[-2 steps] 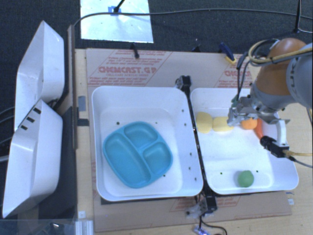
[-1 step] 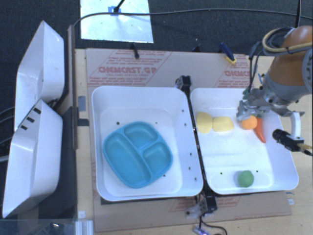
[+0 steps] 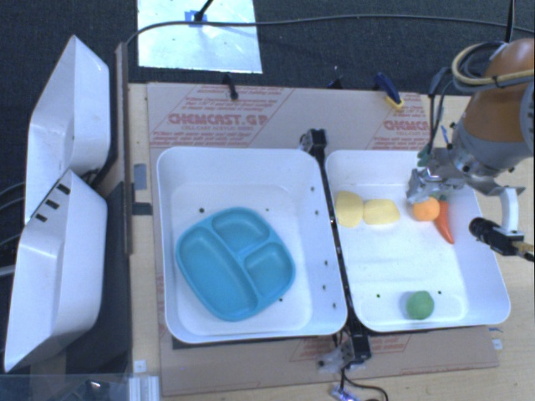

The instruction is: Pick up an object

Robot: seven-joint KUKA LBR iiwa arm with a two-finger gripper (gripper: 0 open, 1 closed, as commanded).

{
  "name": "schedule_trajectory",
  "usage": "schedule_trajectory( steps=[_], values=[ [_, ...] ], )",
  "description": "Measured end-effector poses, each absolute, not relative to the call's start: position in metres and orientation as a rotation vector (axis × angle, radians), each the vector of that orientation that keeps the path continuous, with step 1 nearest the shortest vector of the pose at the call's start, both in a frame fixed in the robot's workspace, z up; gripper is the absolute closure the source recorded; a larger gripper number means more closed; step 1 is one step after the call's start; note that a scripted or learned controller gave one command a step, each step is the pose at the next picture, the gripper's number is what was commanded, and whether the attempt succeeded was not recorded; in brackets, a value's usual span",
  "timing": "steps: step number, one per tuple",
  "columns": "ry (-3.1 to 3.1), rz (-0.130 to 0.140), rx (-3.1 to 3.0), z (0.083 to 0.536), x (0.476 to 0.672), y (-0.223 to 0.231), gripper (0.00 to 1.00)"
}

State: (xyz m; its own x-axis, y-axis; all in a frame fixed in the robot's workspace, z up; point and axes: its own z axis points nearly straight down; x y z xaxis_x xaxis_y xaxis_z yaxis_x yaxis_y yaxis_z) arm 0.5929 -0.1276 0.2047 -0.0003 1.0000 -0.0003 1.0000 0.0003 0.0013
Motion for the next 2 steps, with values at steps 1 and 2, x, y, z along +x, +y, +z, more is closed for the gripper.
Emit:
schedule_trajectory(
  steps=[1,2],
  values=[
    [2.226,0.002,2.216,0.202,0.615,-0.080,1.00],
    [2.225,0.004,2.216,0.216,0.634,-0.026,1.00]
  ],
)
